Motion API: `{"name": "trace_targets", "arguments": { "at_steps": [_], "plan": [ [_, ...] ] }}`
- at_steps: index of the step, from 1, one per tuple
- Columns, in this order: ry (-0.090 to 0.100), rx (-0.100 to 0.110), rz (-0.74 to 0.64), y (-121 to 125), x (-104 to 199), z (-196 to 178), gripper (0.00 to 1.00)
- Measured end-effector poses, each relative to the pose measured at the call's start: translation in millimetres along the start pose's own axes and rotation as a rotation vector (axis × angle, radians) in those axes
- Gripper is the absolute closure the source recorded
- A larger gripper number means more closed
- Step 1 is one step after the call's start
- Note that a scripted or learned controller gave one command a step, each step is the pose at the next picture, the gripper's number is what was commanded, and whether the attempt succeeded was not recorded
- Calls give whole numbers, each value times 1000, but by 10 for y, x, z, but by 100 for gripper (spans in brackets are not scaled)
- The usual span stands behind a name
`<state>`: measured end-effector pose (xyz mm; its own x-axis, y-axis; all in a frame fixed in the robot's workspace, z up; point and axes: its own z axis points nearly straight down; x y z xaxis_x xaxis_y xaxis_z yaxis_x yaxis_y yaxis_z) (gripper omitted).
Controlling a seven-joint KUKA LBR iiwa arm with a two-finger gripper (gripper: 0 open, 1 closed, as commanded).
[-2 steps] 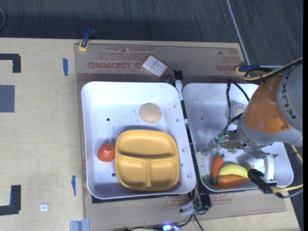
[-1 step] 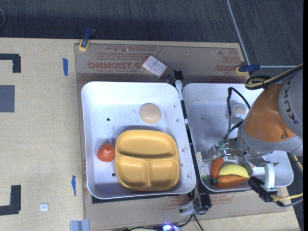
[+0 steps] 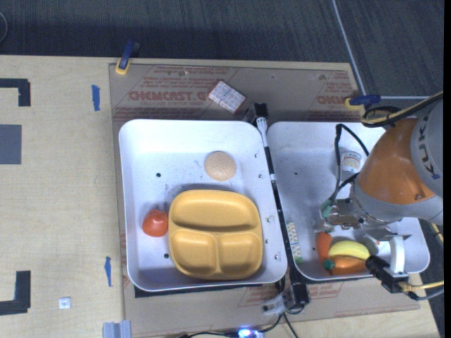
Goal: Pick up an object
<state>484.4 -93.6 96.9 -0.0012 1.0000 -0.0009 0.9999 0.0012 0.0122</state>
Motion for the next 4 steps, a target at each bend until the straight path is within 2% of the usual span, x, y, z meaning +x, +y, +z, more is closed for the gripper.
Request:
{"name": "trace_targets", "arguments": {
  "at_steps": [1,2,3,4],
  "plan": [
    [1,12,-1,662,679,-873,100],
    [2,15,0,177,948,-1116,100],
    [2,15,0,177,948,-1116,0],
    [1,13,1,-36,287,-879,0]
  ]
}}
